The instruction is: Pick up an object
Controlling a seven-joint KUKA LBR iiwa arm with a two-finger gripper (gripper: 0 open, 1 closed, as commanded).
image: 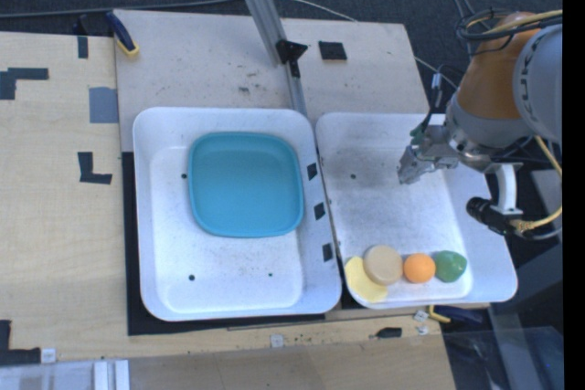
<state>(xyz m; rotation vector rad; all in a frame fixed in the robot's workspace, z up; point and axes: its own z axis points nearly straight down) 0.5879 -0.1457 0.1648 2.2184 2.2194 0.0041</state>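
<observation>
Above the right bin (475, 283), over its bare far half, hangs the gripper (409, 169), carried by the grey arm (512, 96) that enters from the right; nothing lies between it and the bin floor, and whether it is parted or closed cannot be told at this scale. Candidate objects sit in a row along the near edge of the same bin: a yellow piece (358, 285) at the near-left corner, a tan disc (383, 264) resting partly on it, an orange ball (419, 268) just right of the disc, and a green piece (450, 266) touching or almost touching the ball. All four lie well apart from the gripper, toward the near side. The left bin (155, 215) holds a blue tray (245, 184), lying flat at its centre. As a judgement, the step in hand is the approach: no object is grasped, and the tool stands short of the row. The next move calls for travel toward the near edge, then a descent onto one chosen item. Close packing is the likely difficulty, since the ball is flanked on both sides and the disc overlaps the yellow piece; the green piece, at the right end of the row, appears to offer the freest side for a finger.
</observation>
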